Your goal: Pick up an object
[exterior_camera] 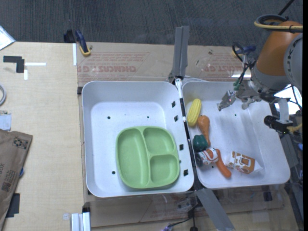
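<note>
We have the gripper hovering over the upper part of the right bin, near its back wall. Fingers look slightly parted with nothing between them, so it's released, carrying nothing.

All candidates sit toward the camera-left and lower side of that bin, along the divider: corn cob nearest, just left and a bit below the gripper, long axis running roughly top-to-bottom with a slight lean. Below it an orange piece, a dark green item, a small can touching a carrot, and a wrapped packet.

We judge the corn the shortest reach: shift left, descend, close across its short width. Left bin holds a green divided plate.
</note>
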